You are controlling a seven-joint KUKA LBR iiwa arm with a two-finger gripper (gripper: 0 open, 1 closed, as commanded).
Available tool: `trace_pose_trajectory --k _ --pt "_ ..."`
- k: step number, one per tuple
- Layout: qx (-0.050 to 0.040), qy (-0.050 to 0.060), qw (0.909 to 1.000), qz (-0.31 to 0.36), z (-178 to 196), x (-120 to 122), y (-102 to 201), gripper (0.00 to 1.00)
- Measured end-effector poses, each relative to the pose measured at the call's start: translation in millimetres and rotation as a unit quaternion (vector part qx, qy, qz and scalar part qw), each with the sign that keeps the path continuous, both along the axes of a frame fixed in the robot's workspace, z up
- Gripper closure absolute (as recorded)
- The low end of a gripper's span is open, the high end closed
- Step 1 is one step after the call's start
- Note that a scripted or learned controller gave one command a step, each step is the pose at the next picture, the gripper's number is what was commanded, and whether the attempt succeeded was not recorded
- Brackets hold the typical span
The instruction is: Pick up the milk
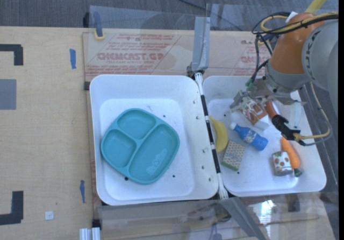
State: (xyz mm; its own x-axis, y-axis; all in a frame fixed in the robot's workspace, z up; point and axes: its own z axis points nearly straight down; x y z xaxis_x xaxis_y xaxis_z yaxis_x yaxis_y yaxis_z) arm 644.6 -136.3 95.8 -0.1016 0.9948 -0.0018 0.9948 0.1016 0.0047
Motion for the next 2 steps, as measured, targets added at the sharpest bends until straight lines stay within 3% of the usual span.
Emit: trace_pose_trajectory --k 1,2 --pt "-0.0008 -0.003 1.0 -0.002 11.5 0.8 -2.7 1.0" --pt "0.0001 0.001 0.9998 0.018 90.6 23.3 49.1 1.0"
